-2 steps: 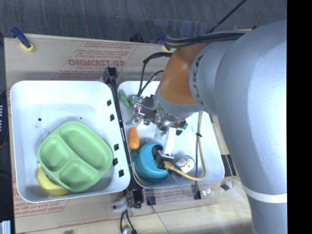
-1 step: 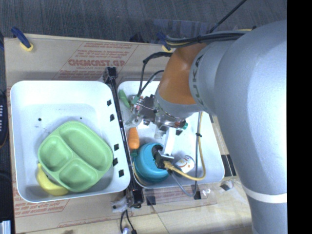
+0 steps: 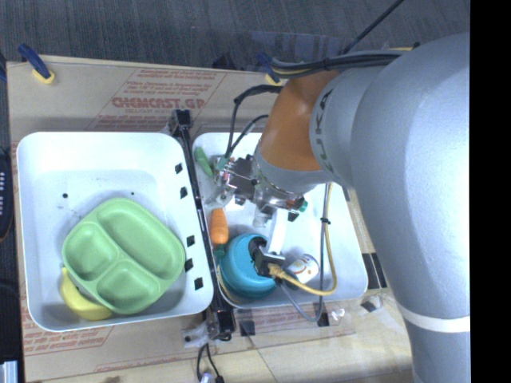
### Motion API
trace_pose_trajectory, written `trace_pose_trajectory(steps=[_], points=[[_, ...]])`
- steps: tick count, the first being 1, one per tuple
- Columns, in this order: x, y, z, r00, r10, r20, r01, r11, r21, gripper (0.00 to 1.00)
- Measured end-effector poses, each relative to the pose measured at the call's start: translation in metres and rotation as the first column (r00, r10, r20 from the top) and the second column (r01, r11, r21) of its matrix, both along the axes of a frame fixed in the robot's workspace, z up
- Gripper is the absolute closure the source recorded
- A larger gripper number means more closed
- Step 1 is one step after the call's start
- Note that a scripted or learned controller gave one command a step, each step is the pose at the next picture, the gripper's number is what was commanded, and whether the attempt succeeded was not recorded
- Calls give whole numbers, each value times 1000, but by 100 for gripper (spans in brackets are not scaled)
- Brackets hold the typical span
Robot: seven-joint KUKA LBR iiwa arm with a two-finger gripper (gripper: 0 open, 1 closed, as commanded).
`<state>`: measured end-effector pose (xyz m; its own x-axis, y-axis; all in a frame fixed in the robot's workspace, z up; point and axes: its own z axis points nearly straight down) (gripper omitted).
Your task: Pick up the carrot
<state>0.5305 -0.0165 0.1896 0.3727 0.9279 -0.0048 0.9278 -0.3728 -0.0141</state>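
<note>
The carrot [image 3: 217, 226] is a short, stubby piece of bright orange colour. It lies in the right bin [image 3: 345, 250], close along that bin's left wall, with its long side parallel to the wall. It lies free on the white floor.

My gripper [image 3: 233, 183] hangs in the same bin, a little toward the far end from the carrot and near it, but I see no contact between us. Whether my gripper is released or clenched, I cannot tell, because my own wrist hides it from the camera.

Just beside the near end of the carrot stands a round blue pot [image 3: 238, 271]. I cannot tell if the two touch. A thin green piece [image 3: 203, 164] lies by the far left corner of this bin, partly behind my gripper. My grey arm [image 3: 383, 134] covers the middle and the right part of the bin.

In the left bin [image 3: 96, 162] a green plate [image 3: 124, 254] with three compartments rests tilted on a yellow thing [image 3: 80, 303], well apart from the carrot.
</note>
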Motion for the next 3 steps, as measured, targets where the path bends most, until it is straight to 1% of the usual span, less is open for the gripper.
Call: trace_pose_trajectory(steps=[3], points=[[0,0,0,1000,0,0,0,1000,0,0]])
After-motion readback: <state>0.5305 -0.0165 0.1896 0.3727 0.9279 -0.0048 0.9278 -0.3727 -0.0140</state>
